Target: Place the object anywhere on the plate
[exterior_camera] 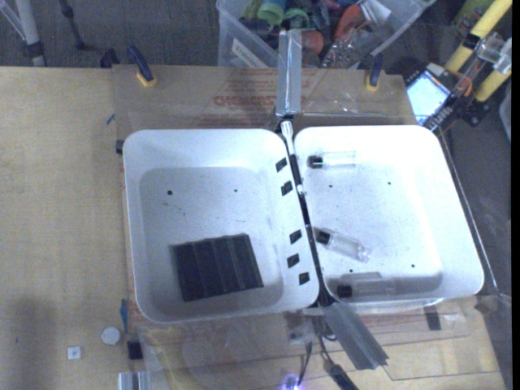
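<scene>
A black, ribbed, square plate (218, 267) lies flat in the front part of the left bin (146, 157). In the right bin (422, 157) are three clear tubes with dark caps. One tube (331, 161) lies near the back left corner. A second tube (343, 244) lies tilted near the middle left. The third tube (367, 288) rests along the front wall.
A divider with several black tabs (291, 214) runs between the bins. Behind them stand a metal bar (288, 71), a clear tub of colourful toys (325, 10) and two blue clamps (143, 67). A lit screen (428, 94) sits at the back right. Small parts (110, 335) lie on the bench front left.
</scene>
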Controlling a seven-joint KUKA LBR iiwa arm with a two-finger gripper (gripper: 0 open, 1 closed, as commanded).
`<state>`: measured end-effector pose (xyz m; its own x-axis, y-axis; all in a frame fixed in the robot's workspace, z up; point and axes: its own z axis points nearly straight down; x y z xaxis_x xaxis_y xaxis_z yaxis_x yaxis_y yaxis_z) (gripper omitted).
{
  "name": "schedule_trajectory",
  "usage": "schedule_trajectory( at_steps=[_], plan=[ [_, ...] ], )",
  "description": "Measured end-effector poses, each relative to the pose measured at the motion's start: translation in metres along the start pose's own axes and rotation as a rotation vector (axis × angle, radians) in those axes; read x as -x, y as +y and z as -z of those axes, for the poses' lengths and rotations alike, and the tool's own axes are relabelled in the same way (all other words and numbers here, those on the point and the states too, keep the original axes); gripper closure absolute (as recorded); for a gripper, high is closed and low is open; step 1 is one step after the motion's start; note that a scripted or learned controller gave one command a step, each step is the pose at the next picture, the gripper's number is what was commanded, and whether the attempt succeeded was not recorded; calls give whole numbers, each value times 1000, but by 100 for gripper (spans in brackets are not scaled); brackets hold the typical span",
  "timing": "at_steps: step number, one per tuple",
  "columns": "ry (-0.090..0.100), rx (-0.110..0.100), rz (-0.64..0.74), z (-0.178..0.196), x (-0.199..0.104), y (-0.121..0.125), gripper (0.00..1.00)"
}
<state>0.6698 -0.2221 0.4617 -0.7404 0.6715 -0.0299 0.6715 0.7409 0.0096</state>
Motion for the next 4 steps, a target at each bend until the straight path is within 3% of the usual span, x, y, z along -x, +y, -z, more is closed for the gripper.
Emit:
schedule_trajectory(
  at_steps=[1, 2, 3, 4],
  plan=[
    [28, 9, 1037, -24, -13, -12, 100],
    [28, 5, 768, -23, -63, 65, 100],
    [22, -3, 237, -24, -11, 8, 100],
    [12, 0, 239, -12, -10, 9, 100]
  ],
)
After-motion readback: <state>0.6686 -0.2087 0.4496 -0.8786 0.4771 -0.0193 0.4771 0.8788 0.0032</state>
